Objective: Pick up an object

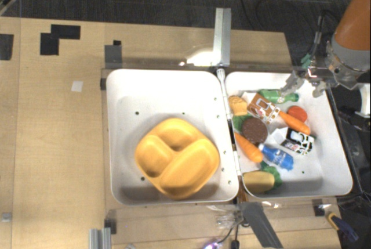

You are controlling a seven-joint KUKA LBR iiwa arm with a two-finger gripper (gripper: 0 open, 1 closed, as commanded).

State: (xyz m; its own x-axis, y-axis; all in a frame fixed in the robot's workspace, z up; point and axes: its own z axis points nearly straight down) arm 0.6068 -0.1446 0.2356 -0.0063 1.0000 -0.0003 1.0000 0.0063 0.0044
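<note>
- Here, the end effector (302,80) hangs over the far edge of the right bin (339,175), near the tabletop's (52,143) right side; its fingers stand spread, nothing between them.
- Just below it: a green toy (271,94), a patterned carton (262,107), a carrot (294,121) and a red ball (297,112).
- Mid-bin: a brown disc (254,130), a second carrot (250,148), a blue bottle (277,157), a black-and-white box (298,141).
- The left bin (124,91) carries a yellow divided dish (176,157).

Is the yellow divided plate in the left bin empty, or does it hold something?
Empty. The yellow divided plate shows only bare yellow compartments.
</note>
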